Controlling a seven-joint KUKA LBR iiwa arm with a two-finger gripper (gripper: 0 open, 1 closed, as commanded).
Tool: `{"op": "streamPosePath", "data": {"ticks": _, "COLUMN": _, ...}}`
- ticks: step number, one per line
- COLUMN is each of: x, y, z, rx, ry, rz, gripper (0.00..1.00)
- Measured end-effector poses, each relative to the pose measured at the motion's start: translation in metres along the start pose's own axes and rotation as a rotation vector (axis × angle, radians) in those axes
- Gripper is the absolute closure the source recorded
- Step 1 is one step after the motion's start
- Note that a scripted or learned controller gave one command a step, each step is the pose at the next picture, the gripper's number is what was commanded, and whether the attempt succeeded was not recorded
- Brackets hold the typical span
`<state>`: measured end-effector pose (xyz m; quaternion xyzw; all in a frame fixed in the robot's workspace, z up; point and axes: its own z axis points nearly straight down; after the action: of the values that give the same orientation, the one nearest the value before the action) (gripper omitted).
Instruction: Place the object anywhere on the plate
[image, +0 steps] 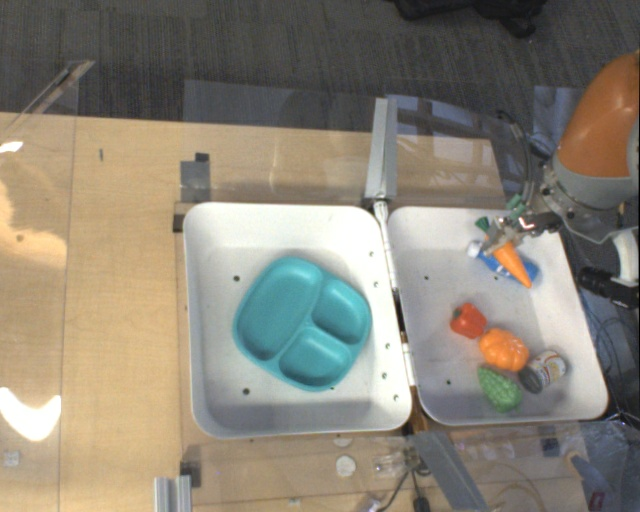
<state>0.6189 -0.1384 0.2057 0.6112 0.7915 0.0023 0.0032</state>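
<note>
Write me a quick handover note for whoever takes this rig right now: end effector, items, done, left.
End effector: low over the right bin's far corner, at the orange carrot and a blue item; grip state unclear.
Teal plate: in the left bin, nothing on it.
Also in right bin: red pepper, orange toy, green toy, small can.
Done: nothing placed.
Left: grasp one object, carry it to the plate.
</note>
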Motion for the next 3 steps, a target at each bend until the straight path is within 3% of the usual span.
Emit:
{"op": "streamPosePath", "data": {"ticks": 1, "x": 0.048, "y": -0.009, "z": 0.001, "rx": 0.002, "ry": 0.001, "rz": 0.008, "gripper": 1.00}}
{"op": "streamPosePath", "data": {"ticks": 2, "x": 0.172, "y": 0.022, "z": 0.020, "rx": 0.003, "ry": 0.002, "rz": 0.162, "gripper": 1.00}}
{"op": "streamPosePath", "data": {"ticks": 3, "x": 0.237, "y": -0.005, "z": 0.021, "rx": 0.006, "ry": 0.002, "rz": 0.282, "gripper": 1.00}}
